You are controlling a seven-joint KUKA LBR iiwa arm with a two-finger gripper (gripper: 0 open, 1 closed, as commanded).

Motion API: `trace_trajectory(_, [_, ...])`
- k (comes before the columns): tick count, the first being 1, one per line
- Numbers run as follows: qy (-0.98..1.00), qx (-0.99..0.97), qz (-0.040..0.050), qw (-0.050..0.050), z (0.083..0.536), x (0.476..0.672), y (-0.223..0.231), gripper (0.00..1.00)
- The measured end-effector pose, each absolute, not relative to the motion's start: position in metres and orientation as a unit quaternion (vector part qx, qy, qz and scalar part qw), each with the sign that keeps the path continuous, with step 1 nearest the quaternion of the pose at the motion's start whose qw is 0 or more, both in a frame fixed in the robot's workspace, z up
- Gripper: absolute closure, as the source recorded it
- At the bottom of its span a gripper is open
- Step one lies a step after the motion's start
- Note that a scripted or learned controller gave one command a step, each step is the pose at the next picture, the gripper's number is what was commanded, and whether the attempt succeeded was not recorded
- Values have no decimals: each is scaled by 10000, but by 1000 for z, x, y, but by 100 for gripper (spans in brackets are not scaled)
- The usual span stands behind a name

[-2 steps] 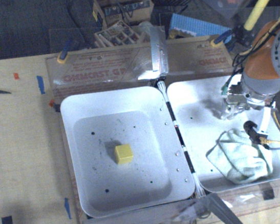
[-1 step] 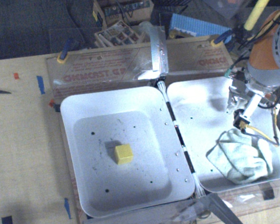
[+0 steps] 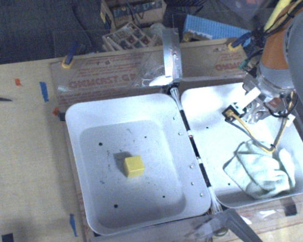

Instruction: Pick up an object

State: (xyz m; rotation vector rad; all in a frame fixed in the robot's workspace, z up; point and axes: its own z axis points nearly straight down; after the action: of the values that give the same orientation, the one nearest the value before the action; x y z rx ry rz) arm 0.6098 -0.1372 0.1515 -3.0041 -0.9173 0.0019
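A small yellow cube [image 3: 134,166] lies near the middle of the left bin [image 3: 84,121]. A crumpled white cloth [image 3: 262,172] rests at the front of the right bin [image 3: 205,102]. My gripper [image 3: 249,110] hangs over the back half of the right bin, above and behind the cloth and far to the right of the cube. Thin yellow and black cables loop from the gripper down toward the cloth. Nothing shows in the gripper's grasp.
The grey arm with its orange band [image 3: 273,53] comes in over the right bin's far right corner. A raised divider [image 3: 190,140] runs between the bins. Cardboard, a blue clamp [image 3: 69,55] and clutter stand behind them.
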Motion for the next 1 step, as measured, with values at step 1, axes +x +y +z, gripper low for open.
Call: trace_trajectory(1, [-1028, -9947, 8, 3, 236, 614, -143, 100])
